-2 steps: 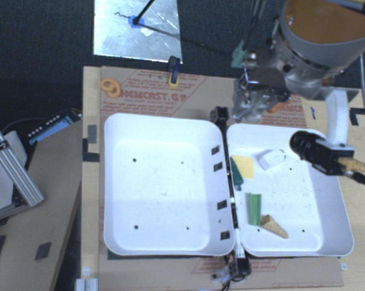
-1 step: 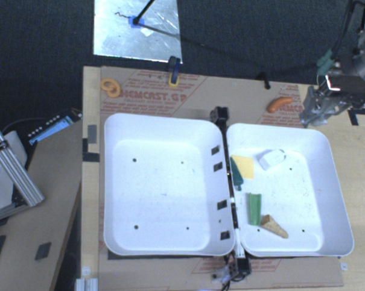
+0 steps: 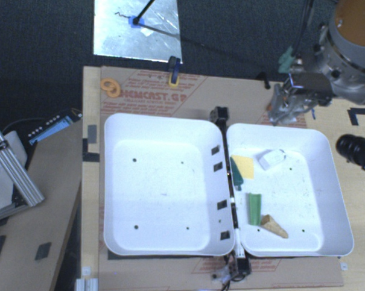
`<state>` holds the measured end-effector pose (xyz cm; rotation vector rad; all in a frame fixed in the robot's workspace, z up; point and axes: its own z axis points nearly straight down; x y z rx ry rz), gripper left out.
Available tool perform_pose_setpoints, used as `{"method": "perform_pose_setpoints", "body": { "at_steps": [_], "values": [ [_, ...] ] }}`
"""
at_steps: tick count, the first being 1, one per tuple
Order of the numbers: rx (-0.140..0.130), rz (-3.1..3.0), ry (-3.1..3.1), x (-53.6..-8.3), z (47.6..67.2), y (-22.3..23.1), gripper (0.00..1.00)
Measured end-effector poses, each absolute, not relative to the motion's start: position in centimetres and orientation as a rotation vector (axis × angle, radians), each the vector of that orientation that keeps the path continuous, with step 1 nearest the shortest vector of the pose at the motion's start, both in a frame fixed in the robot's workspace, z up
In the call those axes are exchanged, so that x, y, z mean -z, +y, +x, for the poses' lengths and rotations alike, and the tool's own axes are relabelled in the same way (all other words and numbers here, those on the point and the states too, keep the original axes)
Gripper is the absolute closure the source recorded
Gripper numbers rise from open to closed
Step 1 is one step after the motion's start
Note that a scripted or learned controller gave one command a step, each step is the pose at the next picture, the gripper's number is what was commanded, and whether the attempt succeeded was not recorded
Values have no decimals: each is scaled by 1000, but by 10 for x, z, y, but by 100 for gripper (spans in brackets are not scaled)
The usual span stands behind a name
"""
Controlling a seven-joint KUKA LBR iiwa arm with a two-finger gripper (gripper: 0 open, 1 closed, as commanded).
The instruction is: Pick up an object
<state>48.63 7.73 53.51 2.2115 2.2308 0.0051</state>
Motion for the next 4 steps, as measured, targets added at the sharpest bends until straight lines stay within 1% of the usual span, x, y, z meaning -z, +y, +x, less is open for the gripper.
{"method": "perform_pose_setpoints", "body": {
  "at_steps": [1, 2, 3, 4],
  "values": [
    [-5, 2207, 2238, -535, 485, 175, 100],
    [-3, 2218, 2224, -535, 486, 169, 0],
    [-8, 2215, 2227, -547, 487, 169, 100],
    [0, 2231, 2207, -535, 504, 50, 100]
  ]
}}
